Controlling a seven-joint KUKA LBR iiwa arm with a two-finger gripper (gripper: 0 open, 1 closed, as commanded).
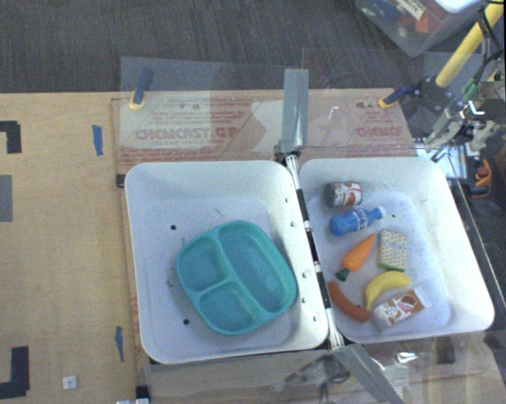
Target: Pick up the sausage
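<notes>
The sausage point(347, 301) is a reddish-orange curved piece lying in the right bin point(453, 231), at its front left corner close to the wall between the bins. Its right end touches a small brown and white carton point(398, 308). A yellow banana point(384, 285) lies just to its right, and an orange carrot point(359, 253) lies just behind it.
Further back in the right bin lie a speckled cracker point(393, 248), a blue bottle point(355, 222) and a small can point(343, 194). The left bin point(153, 200) holds a teal divided plate point(236, 276). Clamps and cabling point(457, 124) stand beyond the right bin's far corner.
</notes>
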